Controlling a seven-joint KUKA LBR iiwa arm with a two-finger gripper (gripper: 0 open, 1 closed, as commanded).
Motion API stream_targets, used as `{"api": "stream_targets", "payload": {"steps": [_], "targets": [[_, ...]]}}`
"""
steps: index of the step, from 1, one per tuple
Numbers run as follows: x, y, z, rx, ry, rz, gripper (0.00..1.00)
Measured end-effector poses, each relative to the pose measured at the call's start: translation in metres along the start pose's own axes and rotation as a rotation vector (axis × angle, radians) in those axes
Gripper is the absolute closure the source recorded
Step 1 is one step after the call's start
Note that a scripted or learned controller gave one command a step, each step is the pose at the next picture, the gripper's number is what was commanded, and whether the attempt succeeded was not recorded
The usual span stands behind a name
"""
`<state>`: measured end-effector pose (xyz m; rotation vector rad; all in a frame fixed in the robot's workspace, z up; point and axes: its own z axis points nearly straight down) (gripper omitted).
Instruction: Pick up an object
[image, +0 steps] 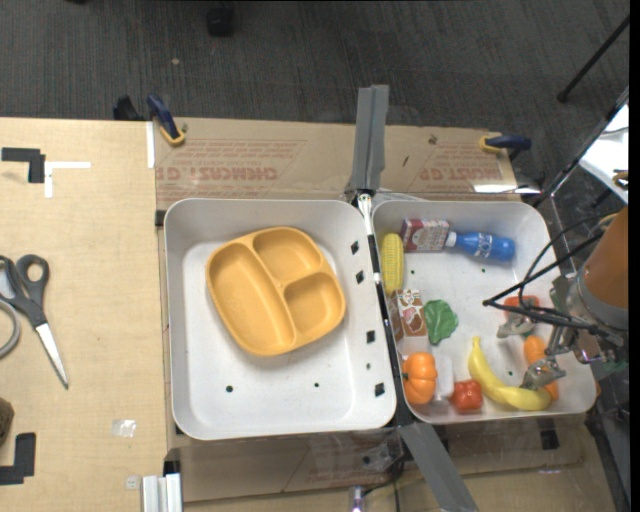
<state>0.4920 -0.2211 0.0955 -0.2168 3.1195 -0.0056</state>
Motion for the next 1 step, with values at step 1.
{"api": "stream_targets", "payload": {"steps": [1], "targets": [[0.0009,-0.0002,0.0003,0.0,-0.001,0.027,0.0]]}}
